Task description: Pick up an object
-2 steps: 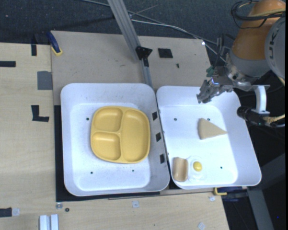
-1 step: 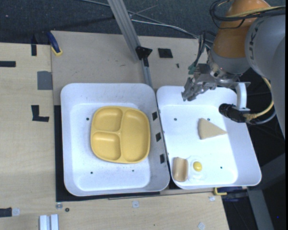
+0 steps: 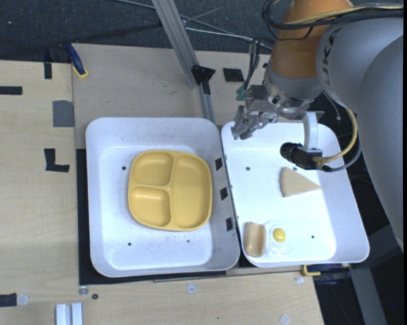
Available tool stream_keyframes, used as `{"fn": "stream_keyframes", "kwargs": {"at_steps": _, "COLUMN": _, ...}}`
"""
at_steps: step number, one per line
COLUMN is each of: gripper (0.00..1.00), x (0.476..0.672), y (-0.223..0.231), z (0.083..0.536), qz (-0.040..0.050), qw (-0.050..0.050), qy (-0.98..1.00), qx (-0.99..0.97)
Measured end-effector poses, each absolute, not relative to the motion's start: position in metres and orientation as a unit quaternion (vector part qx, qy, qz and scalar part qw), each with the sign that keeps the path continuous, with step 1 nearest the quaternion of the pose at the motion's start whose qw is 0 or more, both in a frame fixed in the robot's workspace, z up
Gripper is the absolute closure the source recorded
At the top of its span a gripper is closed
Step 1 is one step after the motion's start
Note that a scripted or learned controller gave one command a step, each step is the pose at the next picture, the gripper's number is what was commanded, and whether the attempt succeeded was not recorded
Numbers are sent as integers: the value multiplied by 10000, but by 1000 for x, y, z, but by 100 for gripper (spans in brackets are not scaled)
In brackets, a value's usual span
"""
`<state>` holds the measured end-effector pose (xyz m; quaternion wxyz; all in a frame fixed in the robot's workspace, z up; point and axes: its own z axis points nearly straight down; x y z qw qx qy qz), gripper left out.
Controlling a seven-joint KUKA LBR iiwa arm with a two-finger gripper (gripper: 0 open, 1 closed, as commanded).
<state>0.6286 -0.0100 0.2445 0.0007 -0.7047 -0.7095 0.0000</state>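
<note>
Three small items lie in right bin (image 3: 338, 181); gripper (image 3: 247, 124) above its corner

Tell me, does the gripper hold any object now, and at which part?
Nothing is held. The gripper hangs above the far left corner of the right bin, with no object between its fingers.

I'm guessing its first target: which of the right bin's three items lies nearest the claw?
The tan wedge, mid-bin; the fried egg and tan block lie at the bin's near edge, farther from the claw.

Two bins side by side on desk (image 3: 27, 181)
Left bin (image 3: 101, 249): divided plate (image 3: 170, 189) at centre. Right bin (image 3: 338, 242): wedge (image 3: 296, 183) mid-right; block (image 3: 254, 239) and egg (image 3: 278, 235) at near edge.
</note>
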Motion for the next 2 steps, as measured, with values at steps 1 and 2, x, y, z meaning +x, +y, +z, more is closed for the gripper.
{"fn": "stream_keyframes", "kwargs": {"at_steps": 1, "gripper": 100, "x": 637, "y": 41, "z": 226, "qz": 10, "qw": 10, "qy": -7091, "qx": -7051}}
{"fn": "stream_keyframes", "kwargs": {"at_steps": 2, "gripper": 100, "x": 634, "y": 92, "z": 221, "qz": 5, "qw": 5, "qy": -7091, "qx": -7051}}
